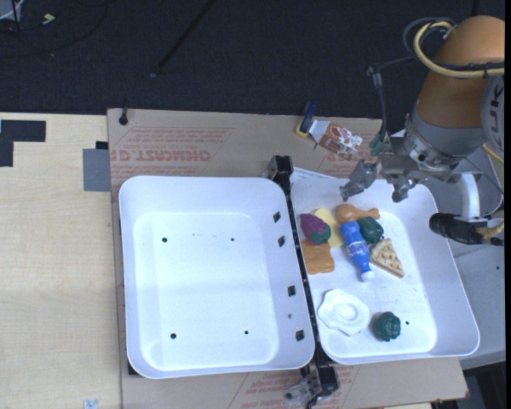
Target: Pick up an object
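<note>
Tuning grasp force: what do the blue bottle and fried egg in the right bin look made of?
Blue bottle: probably hard plastic, smooth, with a slight sheen and a white cap. Fried egg: looks like moulded toy plastic or rubber, matte white with a pale yolk; the view leaves stiffness open.

Bins point(204, 360): smooth glossy white plastic. Worktop point(43, 262): pale matt wood grain. Board point(196, 143) under bins: matt brown cardboard, printed.

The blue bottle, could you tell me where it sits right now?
The blue bottle lies mid right bin, between the purple toy and the pizza slice.

Robotics lab: arm point(460, 75) over bins point(204, 356)
</note>
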### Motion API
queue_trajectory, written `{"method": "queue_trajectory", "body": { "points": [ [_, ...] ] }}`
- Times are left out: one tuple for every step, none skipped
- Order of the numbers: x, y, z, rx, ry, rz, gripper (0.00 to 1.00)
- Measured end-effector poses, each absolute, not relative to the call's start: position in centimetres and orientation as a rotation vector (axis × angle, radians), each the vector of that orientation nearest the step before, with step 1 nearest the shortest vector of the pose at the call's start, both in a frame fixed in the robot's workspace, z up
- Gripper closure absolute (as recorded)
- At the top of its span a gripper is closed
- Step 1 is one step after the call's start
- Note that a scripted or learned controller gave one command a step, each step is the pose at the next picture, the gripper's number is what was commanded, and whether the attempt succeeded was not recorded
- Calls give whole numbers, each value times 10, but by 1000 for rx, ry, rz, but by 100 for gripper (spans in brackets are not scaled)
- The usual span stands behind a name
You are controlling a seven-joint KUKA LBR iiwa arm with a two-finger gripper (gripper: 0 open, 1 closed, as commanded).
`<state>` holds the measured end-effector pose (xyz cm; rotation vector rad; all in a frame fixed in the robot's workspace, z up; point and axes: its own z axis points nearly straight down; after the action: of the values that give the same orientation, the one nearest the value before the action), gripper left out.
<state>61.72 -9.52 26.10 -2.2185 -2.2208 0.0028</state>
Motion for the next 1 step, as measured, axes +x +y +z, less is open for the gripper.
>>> {"method": "queue_trajectory", "body": {
  "points": [
    [635, -11, 182, -2206, -2222, 7, 0]
  ]
}}
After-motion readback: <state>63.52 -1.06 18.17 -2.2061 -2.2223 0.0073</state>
